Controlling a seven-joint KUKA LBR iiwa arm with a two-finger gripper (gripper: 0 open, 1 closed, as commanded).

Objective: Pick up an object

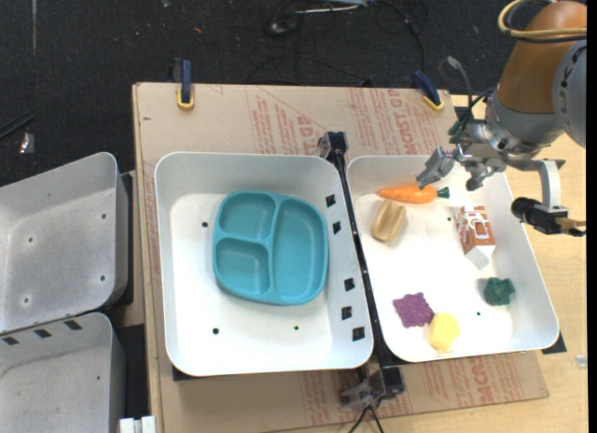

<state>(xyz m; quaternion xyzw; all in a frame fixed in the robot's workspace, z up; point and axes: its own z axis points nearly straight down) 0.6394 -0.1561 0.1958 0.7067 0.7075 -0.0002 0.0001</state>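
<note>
My gripper [457,173] hangs open over the far side of the right bin [536,268], its fingers spread with nothing between them. Just below its left finger lies an orange carrot [409,195]. A tan bread roll [388,221] sits next to the carrot, toward the bin's left wall. To the right stands a small brown and white carton [475,231]. Near the front of the bin lie a purple piece [412,309], a yellow lemon-like thing [444,331] and a dark green lump [498,291].
The left bin [187,328] holds a teal divided plate [270,246]. A black divider with clips runs between the two bins [350,254]. Spare white bins [56,235] lie off the bench at the left. Clamps [185,84] hold the cardboard base at the back.
</note>
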